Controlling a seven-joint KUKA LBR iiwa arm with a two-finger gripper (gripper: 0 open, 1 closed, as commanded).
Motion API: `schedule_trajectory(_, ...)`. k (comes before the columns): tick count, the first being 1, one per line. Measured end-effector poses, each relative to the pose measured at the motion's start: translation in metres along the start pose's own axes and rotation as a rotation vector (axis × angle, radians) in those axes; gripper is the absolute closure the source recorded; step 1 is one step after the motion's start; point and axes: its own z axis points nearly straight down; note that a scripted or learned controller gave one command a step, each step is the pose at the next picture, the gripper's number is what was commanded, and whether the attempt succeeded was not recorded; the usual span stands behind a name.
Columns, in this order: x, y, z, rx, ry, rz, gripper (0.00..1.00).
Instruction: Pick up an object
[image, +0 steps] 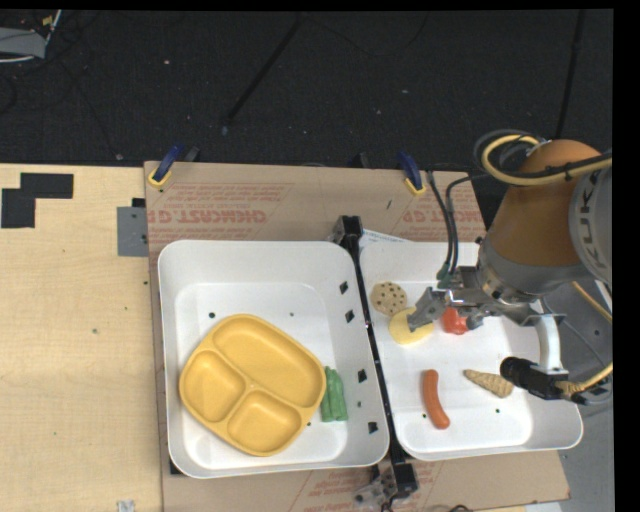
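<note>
My gripper (452, 308) is low in the right bin (560, 435), reaching in from the right under the grey and orange arm (545, 215). It stands open, with its fingers on either side of a small red object (455, 322) that lies on the bin floor. A pale yellow piece (408, 330) touches the left finger (428, 306). A round speckled cookie (389, 296) lies just left of that. Toward the front are a red-orange sausage (434, 398) and a tan cone (489, 382).
The left bin (190, 265) holds a yellow divided plate (252, 383) with a green object (333, 394) at its right edge. A black divider (362, 330) runs between the bins. A black cable part (535, 378) hangs over the right bin's right side.
</note>
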Motion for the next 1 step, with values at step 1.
schedule_trajectory(1, 0.0996, 0.0067, 0.0093, 0.001, 0.002, -0.007, 0.0)
